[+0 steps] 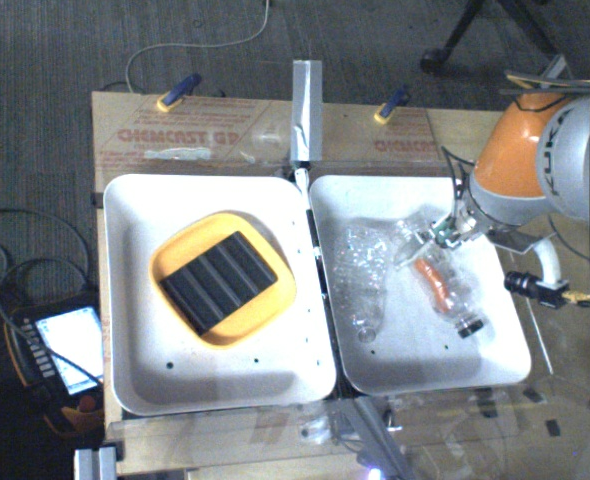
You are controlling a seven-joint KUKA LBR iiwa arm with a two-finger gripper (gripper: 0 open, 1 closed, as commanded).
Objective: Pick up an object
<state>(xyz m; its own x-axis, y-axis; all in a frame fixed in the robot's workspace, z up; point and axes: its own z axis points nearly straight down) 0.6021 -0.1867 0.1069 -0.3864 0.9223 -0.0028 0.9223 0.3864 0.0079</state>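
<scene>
Lying nearest the camera, the front rim of the left bin (215, 400) and the right bin (430, 383) is running along the 6 o'clock side of the bench (175, 138). Sitting in the left bin is a yellow tray (225, 280) with a black ribbed insert (219, 280), tilted diagonally, roughly centred. In the right bin, a crumpled clear plastic bottle (363, 268) is lying at the bin's 9 o'clock side, its neck pointing toward 6 o'clock. At the bin's 3 o'clock side a second clear bottle (453, 298) with an orange piece (432, 278) inside and a dark cap (470, 325) is lying slanted. The gripper (445, 232) is hovering at the bin's 1 o'clock area, just beside the upper end of that bottle; cannot tell its state, too small and blurred against clear plastic. The arm (530, 163), orange band showing, is reaching in from 3 o'clock, overhanging the bin's right rim. Two blue-and-yellow clamps (178, 91) (392, 103) are gripping the bench's 12 o'clock edge, with a metal post (306, 118) between the bins. A tablet (70, 346) and cables (25, 268) are lying on the floor at 8 o'clock.
</scene>
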